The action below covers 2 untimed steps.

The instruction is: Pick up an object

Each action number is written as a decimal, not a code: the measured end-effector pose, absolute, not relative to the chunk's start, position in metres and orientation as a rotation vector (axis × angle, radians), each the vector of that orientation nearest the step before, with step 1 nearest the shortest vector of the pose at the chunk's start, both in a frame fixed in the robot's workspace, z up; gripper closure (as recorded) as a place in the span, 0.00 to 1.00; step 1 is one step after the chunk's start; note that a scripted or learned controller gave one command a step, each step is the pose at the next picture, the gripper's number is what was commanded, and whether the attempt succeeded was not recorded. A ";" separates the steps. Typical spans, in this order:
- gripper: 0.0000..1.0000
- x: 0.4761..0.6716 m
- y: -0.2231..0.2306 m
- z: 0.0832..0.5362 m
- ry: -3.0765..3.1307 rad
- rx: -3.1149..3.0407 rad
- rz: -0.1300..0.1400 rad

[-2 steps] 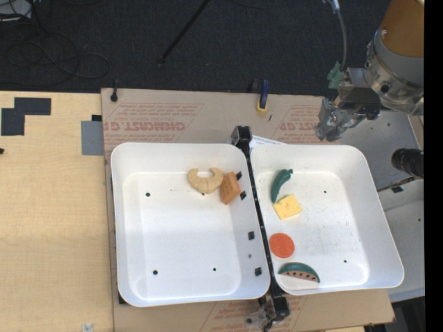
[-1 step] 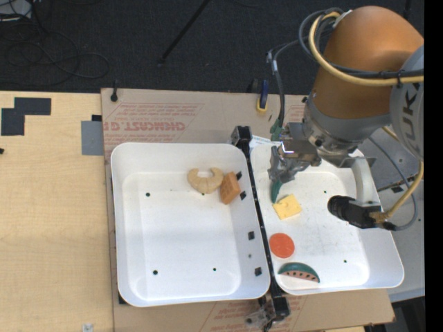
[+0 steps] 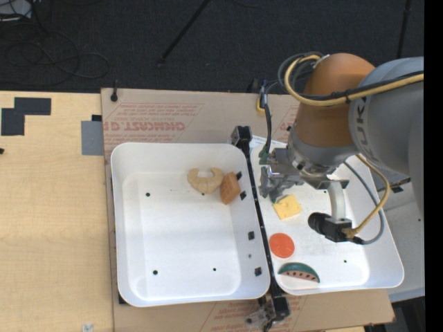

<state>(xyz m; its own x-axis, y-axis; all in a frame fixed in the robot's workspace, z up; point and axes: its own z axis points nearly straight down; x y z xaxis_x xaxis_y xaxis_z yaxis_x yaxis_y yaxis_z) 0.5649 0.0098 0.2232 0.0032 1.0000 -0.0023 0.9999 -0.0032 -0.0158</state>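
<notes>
The left bin keeps a croissant and a brown piece at its far side. In the right bin, the gripper hangs just beside the yellow cheese, probably its target; its state cannot be told.

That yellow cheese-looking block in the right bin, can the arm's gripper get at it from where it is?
Probably yes. The yellow block lies flat and open just below the gripper, with the orange disc apart from it and nothing on top.
</notes>
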 end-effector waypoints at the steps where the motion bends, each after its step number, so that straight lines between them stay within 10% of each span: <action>1: 1.00 0.553 -0.010 0.184 -2.215 -2.218 0.010; 2: 1.00 0.588 -0.052 0.187 -2.220 -2.224 0.003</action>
<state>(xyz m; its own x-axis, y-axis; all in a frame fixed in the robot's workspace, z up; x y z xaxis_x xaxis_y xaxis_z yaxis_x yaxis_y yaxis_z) 0.5876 -0.0518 0.1873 0.0017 1.0000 -0.0015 1.0000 -0.0017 -0.0011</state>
